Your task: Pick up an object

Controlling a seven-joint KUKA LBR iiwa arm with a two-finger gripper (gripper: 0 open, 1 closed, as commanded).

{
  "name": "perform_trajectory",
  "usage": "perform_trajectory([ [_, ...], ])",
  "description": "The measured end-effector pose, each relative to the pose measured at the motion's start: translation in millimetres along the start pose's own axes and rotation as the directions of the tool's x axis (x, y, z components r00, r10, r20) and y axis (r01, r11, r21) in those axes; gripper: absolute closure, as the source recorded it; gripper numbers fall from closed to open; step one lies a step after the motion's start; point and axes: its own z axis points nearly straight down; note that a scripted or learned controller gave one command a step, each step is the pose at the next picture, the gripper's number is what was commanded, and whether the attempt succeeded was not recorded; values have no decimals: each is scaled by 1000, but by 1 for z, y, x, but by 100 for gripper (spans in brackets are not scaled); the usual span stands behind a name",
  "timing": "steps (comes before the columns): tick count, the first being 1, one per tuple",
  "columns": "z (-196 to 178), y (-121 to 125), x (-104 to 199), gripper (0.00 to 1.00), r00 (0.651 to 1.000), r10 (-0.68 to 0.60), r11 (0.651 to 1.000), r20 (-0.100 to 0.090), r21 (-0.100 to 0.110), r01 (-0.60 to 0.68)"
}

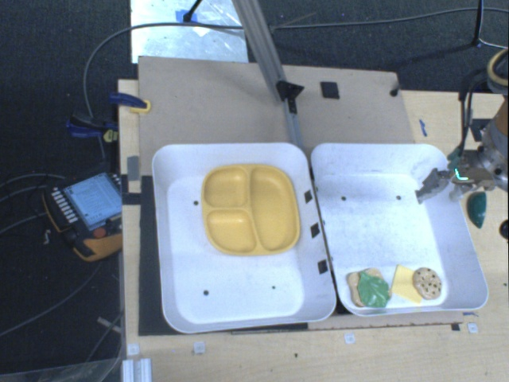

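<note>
Where right bin [374,213] meets rim, jaws [433,185] empty, aperture unclear.

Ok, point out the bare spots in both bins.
Right bin: bare from its far edge down to the food along the near edge, where the green piece, cheese slice and cookie crowd together. Left bin: bare in front of the yellow tray and along its left wall.

A yellow divided plate [251,208] sits in the left bin [179,293]. In the right bin [382,213], along its near edge, lie a green leafy piece [372,289], a yellow wedge [406,284] and a cookie [428,282] (all close together). The gripper [433,184] hangs over that bin's far right corner.
</note>
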Motion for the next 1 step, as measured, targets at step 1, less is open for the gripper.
perform_trajectory([
  [1, -1, 1, 0, 0, 1000, 0, 1000, 1, -3, 0],
])
